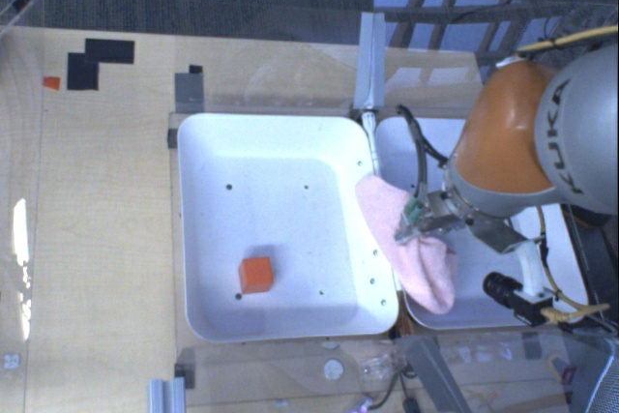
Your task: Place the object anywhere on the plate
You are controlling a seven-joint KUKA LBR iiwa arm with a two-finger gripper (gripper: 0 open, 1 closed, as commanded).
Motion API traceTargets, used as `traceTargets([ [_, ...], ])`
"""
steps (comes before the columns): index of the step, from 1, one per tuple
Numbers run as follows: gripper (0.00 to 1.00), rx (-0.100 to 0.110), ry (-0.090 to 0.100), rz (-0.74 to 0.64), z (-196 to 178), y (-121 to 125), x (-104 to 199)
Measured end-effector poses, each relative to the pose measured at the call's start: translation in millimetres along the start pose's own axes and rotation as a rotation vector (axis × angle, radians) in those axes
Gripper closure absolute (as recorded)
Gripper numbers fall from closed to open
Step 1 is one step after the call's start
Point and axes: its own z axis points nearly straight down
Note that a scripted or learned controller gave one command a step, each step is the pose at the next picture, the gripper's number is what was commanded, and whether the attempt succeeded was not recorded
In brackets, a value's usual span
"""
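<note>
A small orange cube [256, 275] lies on the floor of the left white bin [208, 208], towards its front. A pink, soft-looking sheet [418, 271] is draped from the rim between the two bins down into the right bin [484, 309]. My gripper [418, 218] hangs right over the upper part of this pink sheet, at the left side of the right bin, and seems to touch it. The grey and orange wrist [513, 145] hides much of the gripper from above. The cube is far to the gripper's left, in the other bin.
The arm's bulk covers most of the right bin. A black cable [418, 150] runs down to the gripper, and a black fitting [513, 295] sits near the right bin's front. A grey bracket [369, 63] stands behind the divider. The wooden bench [87, 256] spreads to the left.
</note>
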Motion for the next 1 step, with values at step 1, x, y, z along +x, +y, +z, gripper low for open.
traceTargets([
  [1,1.0,0.001,-0.001,0.094,-2.3,-6.1,-40.2],
])
